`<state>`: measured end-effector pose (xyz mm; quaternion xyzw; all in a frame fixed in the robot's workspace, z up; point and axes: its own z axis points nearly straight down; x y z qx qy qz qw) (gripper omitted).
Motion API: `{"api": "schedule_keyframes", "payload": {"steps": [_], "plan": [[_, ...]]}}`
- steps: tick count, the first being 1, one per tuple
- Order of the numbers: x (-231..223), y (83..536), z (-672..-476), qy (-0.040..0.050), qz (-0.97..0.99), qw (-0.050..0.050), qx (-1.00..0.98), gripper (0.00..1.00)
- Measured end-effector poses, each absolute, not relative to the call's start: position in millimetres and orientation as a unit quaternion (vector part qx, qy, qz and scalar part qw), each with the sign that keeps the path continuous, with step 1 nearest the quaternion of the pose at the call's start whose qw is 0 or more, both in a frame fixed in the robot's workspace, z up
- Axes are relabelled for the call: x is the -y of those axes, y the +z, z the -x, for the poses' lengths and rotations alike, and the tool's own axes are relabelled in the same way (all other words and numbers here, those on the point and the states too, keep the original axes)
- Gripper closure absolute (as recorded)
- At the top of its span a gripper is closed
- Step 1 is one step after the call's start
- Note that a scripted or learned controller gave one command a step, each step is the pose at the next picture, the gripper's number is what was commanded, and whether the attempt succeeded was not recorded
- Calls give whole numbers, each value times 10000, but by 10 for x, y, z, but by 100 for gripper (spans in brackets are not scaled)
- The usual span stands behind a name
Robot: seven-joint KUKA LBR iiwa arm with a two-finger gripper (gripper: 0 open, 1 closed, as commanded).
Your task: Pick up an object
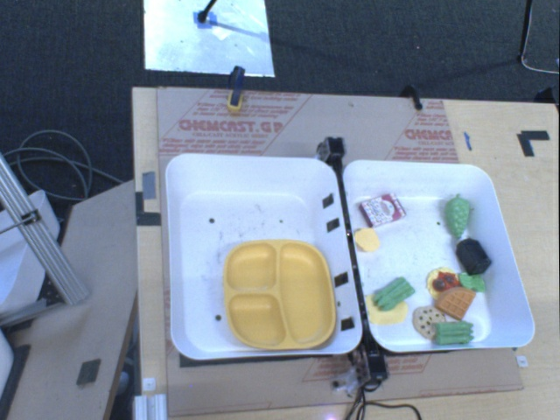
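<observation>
The right bin holds several small toy foods. A red-and-white packet lies near its back left, with a pale yellow disc just in front of it. A green bumpy piece sits at the back right above a black lump. Toward the front lie a green bean-like piece, a yellow slice, a cookie, a waffle-like orange piece, a round pizza-like piece and a green piece.
The left bin carries a yellow three-compartment tray at its front right. Black clips join the bins along the middle divider. A metal plate lies on the dark floor behind the bench.
</observation>
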<state>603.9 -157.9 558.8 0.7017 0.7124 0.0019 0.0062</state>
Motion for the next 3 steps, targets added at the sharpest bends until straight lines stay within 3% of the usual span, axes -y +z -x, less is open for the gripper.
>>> {"api": "schedule_keyframes", "payload": {"steps": [1, 2, 3], "plan": [[1579, 5585, -6040, 17, -7016, 58, -7125, 0], [1580, 5704, -6042, 25, -7000, 83, -7141, 100], [1580, 5699, -6043, 21, -6998, 78, -7143, 0]]}}
